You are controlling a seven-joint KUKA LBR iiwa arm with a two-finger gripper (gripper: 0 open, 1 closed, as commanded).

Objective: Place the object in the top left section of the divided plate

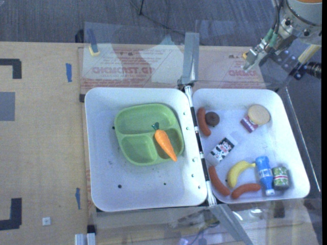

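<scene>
Carrot (165, 144) lying in plate (134, 120)'s right section, looking light, stiff, tapered and likely slick, so best pinched across its thick top; gripper (254, 56) far up-right of plate, jaws' state impossible to tell.

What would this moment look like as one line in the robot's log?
gripper: above bench behind right bin | carrot: on green divided plate, right section | top-left section: not yet filled
</scene>
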